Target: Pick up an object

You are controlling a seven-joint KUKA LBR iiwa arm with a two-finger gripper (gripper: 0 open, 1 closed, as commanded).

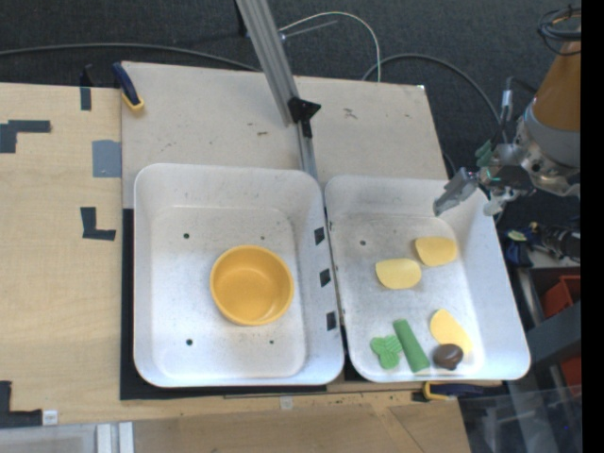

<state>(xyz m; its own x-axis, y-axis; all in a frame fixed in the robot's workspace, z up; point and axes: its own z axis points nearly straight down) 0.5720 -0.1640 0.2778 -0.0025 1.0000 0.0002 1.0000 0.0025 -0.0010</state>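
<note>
We see open floor in the right bin (491,253) above two yellow pieces (416,262), while a green piece (410,345) and brown lump (447,355) crowd its near corner.

A slanted metal pole (267,41) crosses the bench (57,206), near a blue-yellow clamp (127,87).

1. Setting: you are looking at a robotics lab or test cell, not a home.
2. Bench (57,253): bare plywood top with grey and black tape marks, set over dark carpet.
3. Fixtures: two shallow white bins (151,253) side by side; a slanted aluminium pole (269,41) rising behind them.
4. Wiring: loose cables (368,36) trailing across the floor.
5. Machine: an industrial arm (557,111) at your right.
</note>
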